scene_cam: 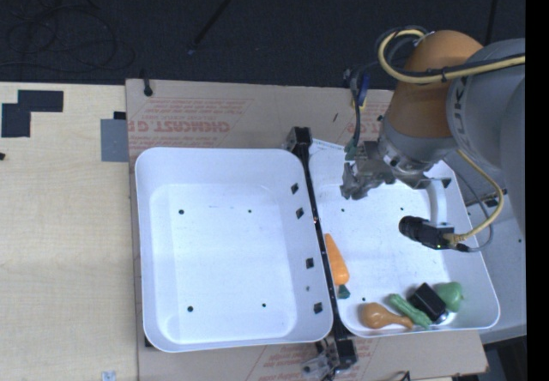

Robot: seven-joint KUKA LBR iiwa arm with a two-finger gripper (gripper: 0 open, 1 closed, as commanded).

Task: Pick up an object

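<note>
Smooth white plastic bins [223,166], metal hand [353,188] over right, tapered orange carrot [336,259]

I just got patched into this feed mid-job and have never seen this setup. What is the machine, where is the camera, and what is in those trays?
One fixed camera looks down at a slant on a bench. The grey arm with the orange band reaches in from the right; its gripper hangs over the far end of the right bin, with nothing visibly between its fingers. In that bin lie an orange piece along the left wall, and near the front corner a tan object, a green one and a black block. The left bin sits beside it.
</note>
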